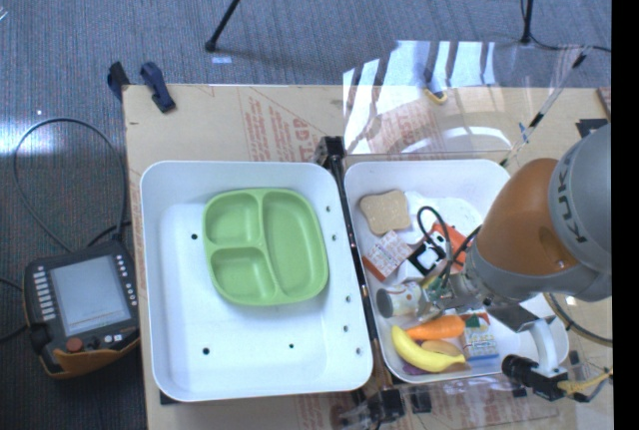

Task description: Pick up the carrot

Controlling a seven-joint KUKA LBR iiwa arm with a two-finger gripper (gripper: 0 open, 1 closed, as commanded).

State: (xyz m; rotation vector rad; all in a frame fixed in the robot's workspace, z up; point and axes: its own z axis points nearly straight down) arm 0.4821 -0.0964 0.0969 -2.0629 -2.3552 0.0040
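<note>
The orange carrot (436, 327) lies in the right bin (419, 171), near its front, just above a yellow banana (423, 352). My gripper (442, 286) hangs low over the bin's middle, right above the carrot's far side, with the arm's grey and orange wrist covering the bin's right part. The gripper's tip sits among cluttered items and its fingers are too hidden to read.
A slice of bread (385, 211), a red-and-white packet (387, 251), a small can (397, 300) and a boxed item (480, 341) share the right bin. The left bin (170, 318) holds a green divided plate (266, 244). A teach pendant (82, 304) lies left of the bench.
</note>
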